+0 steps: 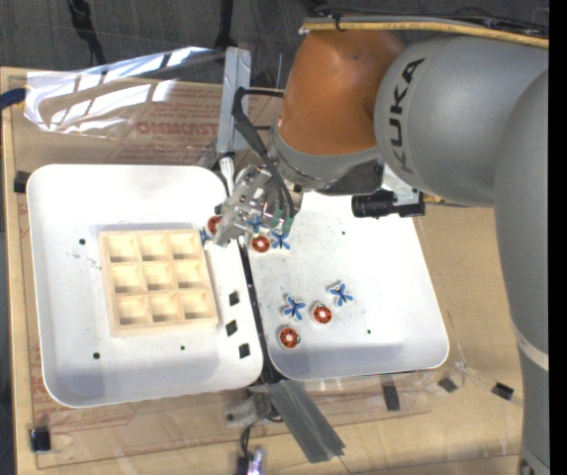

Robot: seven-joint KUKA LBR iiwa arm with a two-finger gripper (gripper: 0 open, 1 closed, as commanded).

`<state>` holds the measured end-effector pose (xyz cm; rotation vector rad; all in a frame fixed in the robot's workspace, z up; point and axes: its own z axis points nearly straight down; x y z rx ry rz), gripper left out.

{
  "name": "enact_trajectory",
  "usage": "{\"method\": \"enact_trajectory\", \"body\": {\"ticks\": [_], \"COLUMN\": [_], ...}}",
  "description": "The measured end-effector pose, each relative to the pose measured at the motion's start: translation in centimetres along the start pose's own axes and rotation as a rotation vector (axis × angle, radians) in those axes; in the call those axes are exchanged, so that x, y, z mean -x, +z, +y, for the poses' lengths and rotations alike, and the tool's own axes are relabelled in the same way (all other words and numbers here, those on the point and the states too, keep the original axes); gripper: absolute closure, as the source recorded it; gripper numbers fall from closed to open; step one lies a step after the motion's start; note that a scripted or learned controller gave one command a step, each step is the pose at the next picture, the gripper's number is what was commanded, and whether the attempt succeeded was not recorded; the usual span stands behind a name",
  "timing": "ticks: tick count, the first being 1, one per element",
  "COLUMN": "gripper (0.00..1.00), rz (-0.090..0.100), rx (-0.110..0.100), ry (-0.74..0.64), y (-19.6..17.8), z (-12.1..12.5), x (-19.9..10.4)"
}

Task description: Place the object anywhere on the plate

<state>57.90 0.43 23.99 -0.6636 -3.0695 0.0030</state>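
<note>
Grey arm with orange band (337, 87) reaches in, pincer (243, 211) low over seam between two shallow white bins; grip state hidden, cannot tell. Small red ring (260, 244) and blue cross-shaped jack (280, 239) just beside pincer, in right bin (402, 265). Pale wooden nine-cell tray (157, 279) off to pincer's side, in left bin (65, 216). More red rings (289, 337) and blue jacks (340, 292) farther off in right bin.

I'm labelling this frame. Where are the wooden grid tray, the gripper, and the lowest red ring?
wooden grid tray (157, 279), camera view, centre compartment.
gripper (236, 222), camera view, at its fingertips over the divide between the bins.
lowest red ring (289, 338), camera view, on the ring, right bin.
</note>
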Motion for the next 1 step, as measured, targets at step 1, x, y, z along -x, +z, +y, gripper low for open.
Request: {"method": "enact_trajectory", "body": {"ticks": [1], "gripper": [0.0], "rz": [0.0], "rx": [0.0], "ry": [0.0], "y": [-0.02], "z": [0.03], "x": [-0.01]}}
